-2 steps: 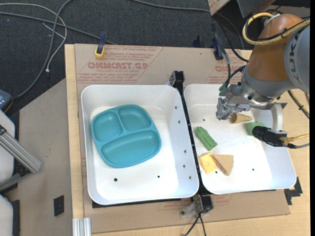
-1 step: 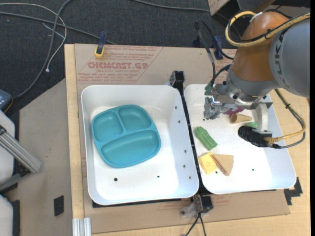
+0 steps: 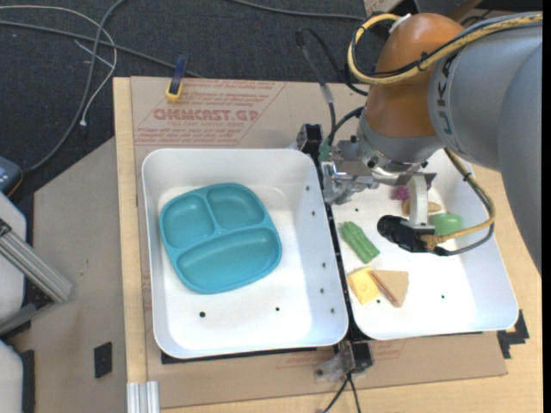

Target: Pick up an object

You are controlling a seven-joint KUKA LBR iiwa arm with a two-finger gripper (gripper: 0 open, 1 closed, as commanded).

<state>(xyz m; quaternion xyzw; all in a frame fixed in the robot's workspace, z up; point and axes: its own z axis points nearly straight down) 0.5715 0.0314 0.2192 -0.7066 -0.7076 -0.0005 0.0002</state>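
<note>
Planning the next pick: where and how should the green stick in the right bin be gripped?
Probably take the green stick at its middle, from straight above, across its narrow width: it lies flat and slanted, and its lower end nears the yellow block.

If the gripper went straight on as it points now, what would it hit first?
Probably the right bin, bare floor by its left wall, short of the green stick. The gripper points down; depth unclear.

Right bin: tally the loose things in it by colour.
Green: 2, long piece, rounded piece
Yellow: 1, block
Tan: 1, wedge
Purple: 1, small piece, partly hidden
Total: 5 clearly visible
</note>
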